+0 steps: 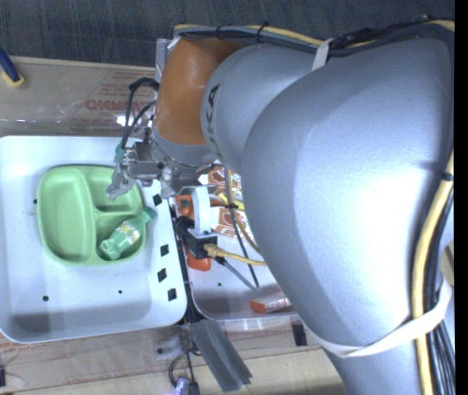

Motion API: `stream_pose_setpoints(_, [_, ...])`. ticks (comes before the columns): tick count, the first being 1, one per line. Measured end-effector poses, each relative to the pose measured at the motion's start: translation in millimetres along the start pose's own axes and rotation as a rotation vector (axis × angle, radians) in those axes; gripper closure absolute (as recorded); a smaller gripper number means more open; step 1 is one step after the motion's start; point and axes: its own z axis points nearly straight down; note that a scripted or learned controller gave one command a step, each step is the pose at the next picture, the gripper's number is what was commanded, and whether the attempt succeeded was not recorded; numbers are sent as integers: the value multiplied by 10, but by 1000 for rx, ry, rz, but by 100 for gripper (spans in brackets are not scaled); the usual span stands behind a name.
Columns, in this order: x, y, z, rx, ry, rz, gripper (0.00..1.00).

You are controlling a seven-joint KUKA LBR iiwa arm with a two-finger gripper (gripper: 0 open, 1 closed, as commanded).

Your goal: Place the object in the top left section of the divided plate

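Observation:
A green divided plate (69, 212) lies in the left white bin (20, 303). A small pale green bottle (122, 237) lies on its side in the plate's lower right section, its cap toward the plate's right rim. My gripper (122, 183) hangs over the plate's upper right part, just above the bottle and apart from it. The arm's orange band (186, 89) and big grey body (340, 179) hide most of the right bin.
The right bin (217, 307) shows a strip of its floor with an orange-red item (268, 304), another orange piece (200, 262) and printed packaging (225, 208). A blue clamp (7, 64) sits at the bench's far left corner.

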Motion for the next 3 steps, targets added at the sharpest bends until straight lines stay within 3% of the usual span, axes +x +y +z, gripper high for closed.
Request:
stream_pose_setpoints(1, [557,111,990,-3,0,-130,0])
stream_pose_setpoints(2, [897,-549,538,1,0,-206,0])
stream_pose_setpoints(3, [1036,-900,234,0,0,162,0])
